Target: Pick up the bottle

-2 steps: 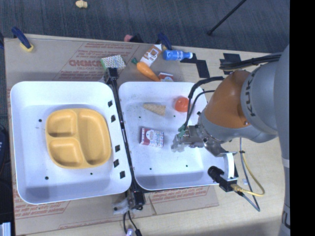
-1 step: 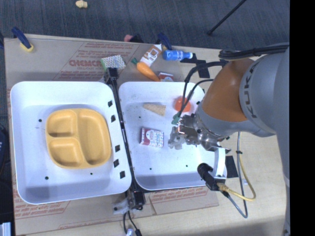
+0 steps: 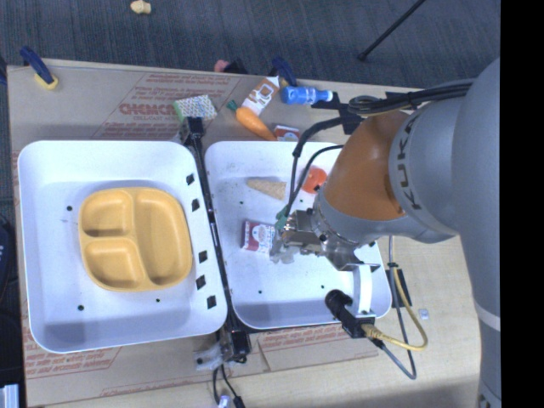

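A small blue bottle [image 3: 303,96] lies on its side on the bench behind the right bin [image 3: 255,308], outside it. Beside it, to the left, lies a white and orange bottle [image 3: 262,94]. My gripper [image 3: 284,241] hangs low over the middle of the right bin, well away from both bottles. It sits right next to a red and white packet [image 3: 252,235] on the bin floor. The grey and orange wrist hides what lies under it.
A tan wedge [image 3: 268,187] and an orange-red piece [image 3: 315,177] lie in the right bin. The left bin [image 3: 42,228] holds a yellow divided plate [image 3: 136,236]. A carrot [image 3: 253,123] and a patterned sponge [image 3: 195,107] rest on the bench behind the bins.
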Available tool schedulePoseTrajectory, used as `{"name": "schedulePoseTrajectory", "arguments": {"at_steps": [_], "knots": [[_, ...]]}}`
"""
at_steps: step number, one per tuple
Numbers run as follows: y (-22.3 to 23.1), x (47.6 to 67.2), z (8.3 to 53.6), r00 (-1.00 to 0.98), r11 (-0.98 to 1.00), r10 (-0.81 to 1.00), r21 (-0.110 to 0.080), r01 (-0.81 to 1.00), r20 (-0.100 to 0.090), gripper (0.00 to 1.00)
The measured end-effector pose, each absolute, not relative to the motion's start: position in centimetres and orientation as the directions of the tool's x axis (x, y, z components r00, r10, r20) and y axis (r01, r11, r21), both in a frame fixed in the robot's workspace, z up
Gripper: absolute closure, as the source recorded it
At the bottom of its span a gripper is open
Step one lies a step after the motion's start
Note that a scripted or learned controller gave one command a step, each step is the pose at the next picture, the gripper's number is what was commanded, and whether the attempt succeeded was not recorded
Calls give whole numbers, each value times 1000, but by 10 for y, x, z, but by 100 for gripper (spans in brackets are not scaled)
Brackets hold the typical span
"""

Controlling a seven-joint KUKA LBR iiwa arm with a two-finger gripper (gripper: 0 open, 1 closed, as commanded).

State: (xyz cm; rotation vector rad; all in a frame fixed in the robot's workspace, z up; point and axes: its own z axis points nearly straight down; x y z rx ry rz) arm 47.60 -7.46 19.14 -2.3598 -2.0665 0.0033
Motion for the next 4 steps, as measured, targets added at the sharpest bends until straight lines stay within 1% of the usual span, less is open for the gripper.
{"name": "schedulePoseTrajectory", "arguments": {"at_steps": [1, 2, 3, 4], "knots": [[-47, 476, 191, 518, -518, 855, -4, 855, 0, 100], [66, 476, 191, 631, -631, 776, -6, 776, -1, 100], [33, 477, 255, 148, -148, 989, -2, 989, 0, 100], [30, 475, 192, 159, -159, 987, -7, 987, 0, 100]]}}
